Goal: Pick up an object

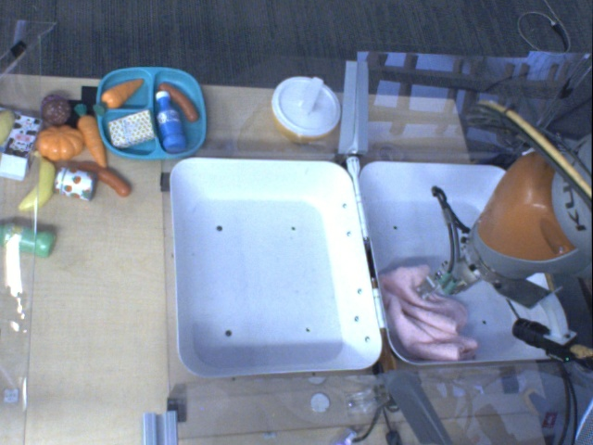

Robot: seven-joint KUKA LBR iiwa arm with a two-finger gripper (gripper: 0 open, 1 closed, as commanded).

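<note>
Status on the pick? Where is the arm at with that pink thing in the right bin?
Done: the arm is down in the right bin, with the gripper at the upper edge of the pink cloth. In hand: contact or near contact with the cloth; a grasp cannot be confirmed from this view. Left: the cloth lies flat on the bin floor, so securing and lifting it remain. The left bin plays no part.

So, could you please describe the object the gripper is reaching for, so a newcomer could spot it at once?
Start at the two white bins and take the right bin, where the arm reaches in. In its front left corner, beneath the gripper, lies a pink crumpled cloth. It is soft, folded and the bin's one pink item.
</note>
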